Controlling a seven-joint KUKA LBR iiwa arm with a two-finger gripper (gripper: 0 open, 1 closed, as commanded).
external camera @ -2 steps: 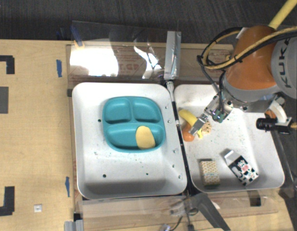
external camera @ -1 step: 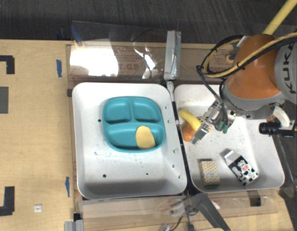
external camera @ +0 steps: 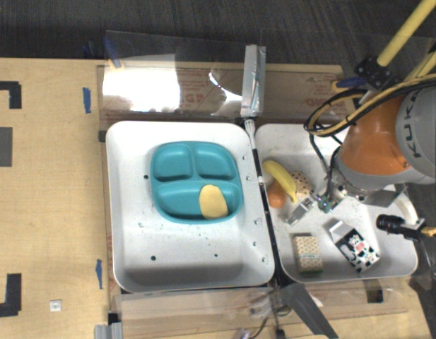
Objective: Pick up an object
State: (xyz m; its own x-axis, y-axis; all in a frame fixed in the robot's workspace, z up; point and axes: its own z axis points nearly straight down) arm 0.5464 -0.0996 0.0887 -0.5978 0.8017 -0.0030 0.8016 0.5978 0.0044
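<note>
Tool [external camera: 307, 208] hung low in right bin [external camera: 405, 256], just beside banana [external camera: 281, 179]; opening could not be told, nothing seen held. Banana lay at bin's left side, orange ball [external camera: 275, 198] touching. Probably light, soft, smooth-skinned; best taken across the middle, gently.

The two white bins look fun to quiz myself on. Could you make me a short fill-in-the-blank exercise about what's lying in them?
1. The teal divided tray sits in the ____ bin.
2. In the tray's wide front compartment lies a round ____ object.
3. The banana lies in the ____ bin, beside the gripper.
4. The small tan box rests near that bin's ____ edge.

Missing words: left; yellow; right; front
</note>
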